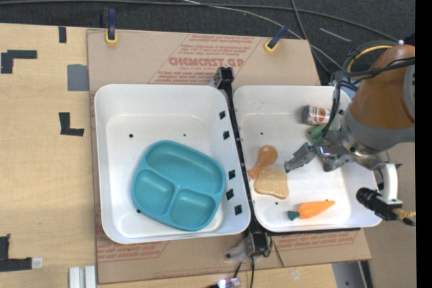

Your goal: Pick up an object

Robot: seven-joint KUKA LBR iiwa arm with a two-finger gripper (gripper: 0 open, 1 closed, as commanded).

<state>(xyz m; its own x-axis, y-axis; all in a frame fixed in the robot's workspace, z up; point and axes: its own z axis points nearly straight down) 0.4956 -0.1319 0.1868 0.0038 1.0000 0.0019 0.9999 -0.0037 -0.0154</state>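
Observation:
In the right bin point(283, 94) lie a tan drumstick-shaped piece point(266, 158), a slice of toast point(273, 183) touching it, an orange carrot point(314, 208) near the front wall, and a small can point(314, 115) on its side at the back. My gripper point(306, 148) hangs low over the middle of this bin, right of the drumstick and in front of the can. Its two dark fingers point(296, 160) stand spread apart with nothing between them, so it is open.
The left bin point(108, 104) holds a teal divided tray point(178, 184). A black divider point(233, 145) runs between the bins. The orange-banded arm point(381, 101) covers the right bin's right side. Cables cross the dark floor behind the bench.

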